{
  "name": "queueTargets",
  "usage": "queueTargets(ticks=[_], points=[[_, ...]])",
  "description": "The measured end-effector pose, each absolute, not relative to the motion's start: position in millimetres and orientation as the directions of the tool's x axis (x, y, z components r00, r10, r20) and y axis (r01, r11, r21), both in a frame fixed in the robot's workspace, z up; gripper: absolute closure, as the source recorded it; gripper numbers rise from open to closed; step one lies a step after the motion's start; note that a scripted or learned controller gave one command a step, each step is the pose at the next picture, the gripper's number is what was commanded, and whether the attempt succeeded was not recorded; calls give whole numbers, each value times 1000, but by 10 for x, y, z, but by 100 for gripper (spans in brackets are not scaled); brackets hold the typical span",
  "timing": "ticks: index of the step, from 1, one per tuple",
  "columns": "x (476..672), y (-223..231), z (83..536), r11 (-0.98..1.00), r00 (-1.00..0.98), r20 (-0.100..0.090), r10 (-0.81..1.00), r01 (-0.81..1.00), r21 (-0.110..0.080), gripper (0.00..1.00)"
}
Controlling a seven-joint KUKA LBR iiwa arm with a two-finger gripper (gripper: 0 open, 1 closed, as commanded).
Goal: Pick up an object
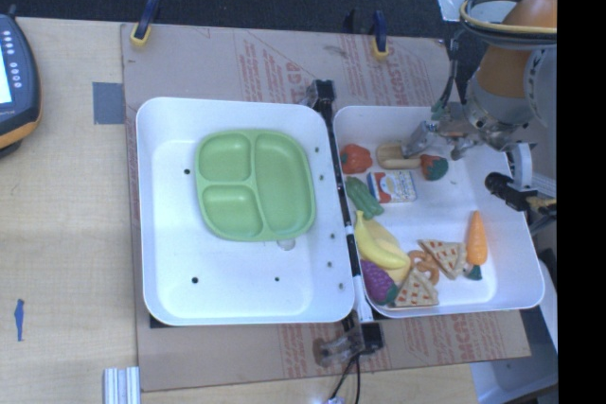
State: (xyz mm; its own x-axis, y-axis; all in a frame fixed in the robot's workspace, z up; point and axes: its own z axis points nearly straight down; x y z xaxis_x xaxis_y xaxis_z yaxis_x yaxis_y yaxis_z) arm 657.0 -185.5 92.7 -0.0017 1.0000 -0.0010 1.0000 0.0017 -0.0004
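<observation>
— Where is the gripper right now?

— Low over the far end of the right bin, at the end of the grey arm reaching in from the right. Its tip sits among the toy food near the bin's back wall.

— Open or closed?

— I cannot tell. The metal parts blur together there, and nothing is plainly held.

— What lies closest to it?

— A tan bread-like piece just to its left, and a small red and green piece right below it. A red tomato rests further left, near the bin's inner wall.

— And the other pieces?

— A small white packet sits below the bread-like piece, a green pepper beside it. Nearer the front lie a yellow banana, purple grapes, two waffle-patterned wedges and an orange carrot toward the right wall.

— The left bin?

— It holds a light green divided plate, lying flat, toward the back of the bin.

— Anything outside the bins?

— A handheld control pendant at the left edge of the bench, and blue clamps on the brown board under the bins.
</observation>
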Motion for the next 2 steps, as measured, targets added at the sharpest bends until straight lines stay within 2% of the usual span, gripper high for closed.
queueTargets(ticks=[1,2], points=[[6500,-2054,926,2,-2,0,1000,1000,-3,0],[6504,-2054,1045,4,-4,0,1000,1000,-5,100]])
